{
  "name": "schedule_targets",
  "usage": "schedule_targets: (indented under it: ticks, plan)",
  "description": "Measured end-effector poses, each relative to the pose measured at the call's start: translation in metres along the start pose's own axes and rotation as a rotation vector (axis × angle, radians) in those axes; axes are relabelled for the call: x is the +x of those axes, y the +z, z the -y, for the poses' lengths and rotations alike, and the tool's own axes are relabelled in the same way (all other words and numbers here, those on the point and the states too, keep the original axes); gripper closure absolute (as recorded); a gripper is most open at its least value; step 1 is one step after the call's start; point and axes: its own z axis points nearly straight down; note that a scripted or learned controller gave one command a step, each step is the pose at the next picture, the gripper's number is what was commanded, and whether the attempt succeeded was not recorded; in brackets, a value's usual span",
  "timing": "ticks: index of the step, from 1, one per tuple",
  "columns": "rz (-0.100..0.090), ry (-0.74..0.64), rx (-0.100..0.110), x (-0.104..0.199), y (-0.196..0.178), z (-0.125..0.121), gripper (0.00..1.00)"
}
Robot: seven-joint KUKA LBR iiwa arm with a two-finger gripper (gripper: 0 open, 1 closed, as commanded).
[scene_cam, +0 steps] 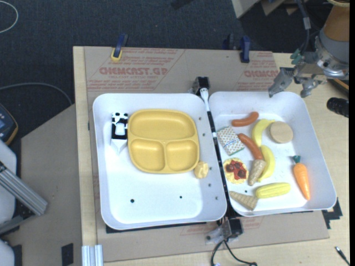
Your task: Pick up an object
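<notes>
Camera view: gripper (290, 85) seemingly spread, empty.

This is a robotics lab. A cardboard-topped bench (166, 65) has its sheet held down by clamps (117, 47) at the back edge. Two white bins (111, 204) sit side by side on it, holding toy food (260, 159) and a yellow tray (163, 140). Cables (233, 254) trail over dark carpet (55, 15), and an aluminium rail (22, 190) stands at the left.
</notes>
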Motion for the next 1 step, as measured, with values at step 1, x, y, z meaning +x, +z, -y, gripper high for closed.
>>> schedule_targets:
  ticks: [1]
  plan:
    - [0.002,-0.002,-0.013,0.0003,-0.0078,-0.0022,0.00]
